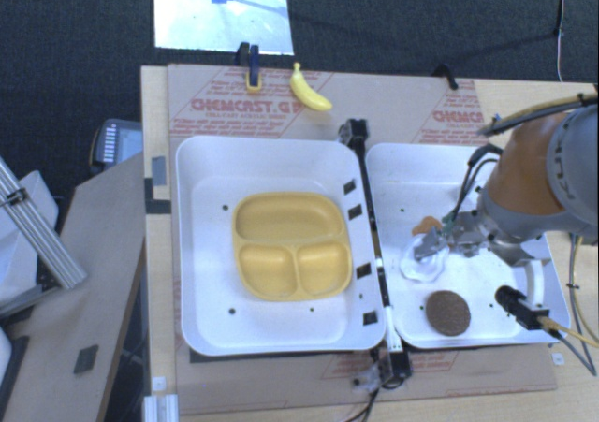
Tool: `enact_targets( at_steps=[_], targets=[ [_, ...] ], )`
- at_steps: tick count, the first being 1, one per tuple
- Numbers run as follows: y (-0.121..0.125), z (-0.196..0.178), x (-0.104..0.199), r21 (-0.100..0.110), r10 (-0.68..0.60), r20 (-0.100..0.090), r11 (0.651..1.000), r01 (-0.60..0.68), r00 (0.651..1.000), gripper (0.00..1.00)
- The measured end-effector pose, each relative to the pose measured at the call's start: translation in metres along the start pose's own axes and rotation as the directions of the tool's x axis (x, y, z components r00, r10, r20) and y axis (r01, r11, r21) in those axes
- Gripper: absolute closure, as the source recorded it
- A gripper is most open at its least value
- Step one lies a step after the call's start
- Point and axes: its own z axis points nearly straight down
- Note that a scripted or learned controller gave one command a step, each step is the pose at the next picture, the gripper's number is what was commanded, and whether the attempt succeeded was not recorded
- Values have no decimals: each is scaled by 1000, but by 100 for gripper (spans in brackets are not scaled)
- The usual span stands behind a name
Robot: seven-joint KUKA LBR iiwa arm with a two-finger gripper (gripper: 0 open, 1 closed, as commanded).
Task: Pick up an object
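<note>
The right bin (402,177) holds a round brown disc (448,312) near its front, a small orange piece (428,224) toward the middle, and a pale whitish object (420,267) between them. My gripper (430,245) is low in this bin, just above the whitish object and right beside the orange piece. The grey arm with its orange band (524,177) reaches in from the right. Whether anything is gripped cannot be made out.
The left bin (201,224) carries a yellow divided plate (288,244). A black divider (363,214) runs between the bins. Behind them on the cardboard lie a yellow banana (310,91) and a yellow clamp (253,74).
</note>
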Motion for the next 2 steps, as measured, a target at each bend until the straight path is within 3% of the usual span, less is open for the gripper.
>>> enact_targets(
  at_steps=[1,2],
  targets=[
    [3,-14,0,-8,-1,0,1000,1,1000,100],
    [13,-73,-4,-7,-3,2,1000,3,1000,100]
  ],
)
